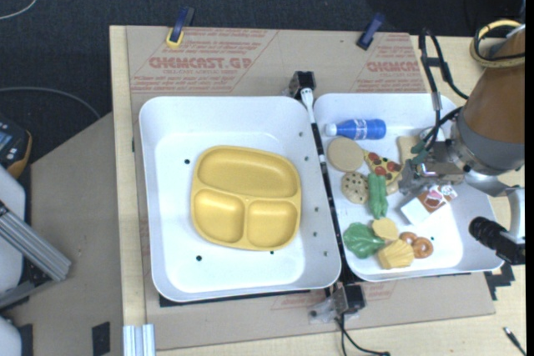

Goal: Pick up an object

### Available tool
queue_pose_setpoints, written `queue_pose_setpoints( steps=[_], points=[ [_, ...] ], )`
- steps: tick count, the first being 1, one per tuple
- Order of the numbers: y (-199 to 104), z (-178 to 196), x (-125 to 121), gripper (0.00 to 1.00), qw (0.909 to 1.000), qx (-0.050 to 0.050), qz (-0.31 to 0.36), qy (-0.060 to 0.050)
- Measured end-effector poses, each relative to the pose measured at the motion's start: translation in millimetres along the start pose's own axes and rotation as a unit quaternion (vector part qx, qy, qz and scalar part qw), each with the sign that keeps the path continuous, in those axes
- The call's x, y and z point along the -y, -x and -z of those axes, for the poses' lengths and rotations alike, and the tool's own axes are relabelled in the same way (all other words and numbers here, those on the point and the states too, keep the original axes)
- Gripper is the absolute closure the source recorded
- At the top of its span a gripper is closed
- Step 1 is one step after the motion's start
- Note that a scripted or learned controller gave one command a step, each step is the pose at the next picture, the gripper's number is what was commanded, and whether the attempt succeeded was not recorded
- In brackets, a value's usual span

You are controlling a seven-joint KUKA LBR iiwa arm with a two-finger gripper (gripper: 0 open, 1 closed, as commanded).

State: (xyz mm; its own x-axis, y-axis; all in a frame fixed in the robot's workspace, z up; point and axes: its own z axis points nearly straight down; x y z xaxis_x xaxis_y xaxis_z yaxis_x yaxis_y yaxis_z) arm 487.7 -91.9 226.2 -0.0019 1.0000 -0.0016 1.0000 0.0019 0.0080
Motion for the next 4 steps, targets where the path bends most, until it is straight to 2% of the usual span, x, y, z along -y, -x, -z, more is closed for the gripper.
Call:
queue_pose_setpoints(
  steps=[1, 2, 3, 4],
  points=[
    [0, -2, -1, 1.00, 1.0000, 0.000, -0.001, -0.003],
    [-38, 1, -23, 1.00, 1.0000, -0.001, 0.002, -0.002],
    [-98, 1, -49, 1.00, 1.0000, -0.002, 0.003, -0.002],
    [-117, 8, -59, 1.00, 1.0000, -0.001, 0.001, -0.002]
  ],
)
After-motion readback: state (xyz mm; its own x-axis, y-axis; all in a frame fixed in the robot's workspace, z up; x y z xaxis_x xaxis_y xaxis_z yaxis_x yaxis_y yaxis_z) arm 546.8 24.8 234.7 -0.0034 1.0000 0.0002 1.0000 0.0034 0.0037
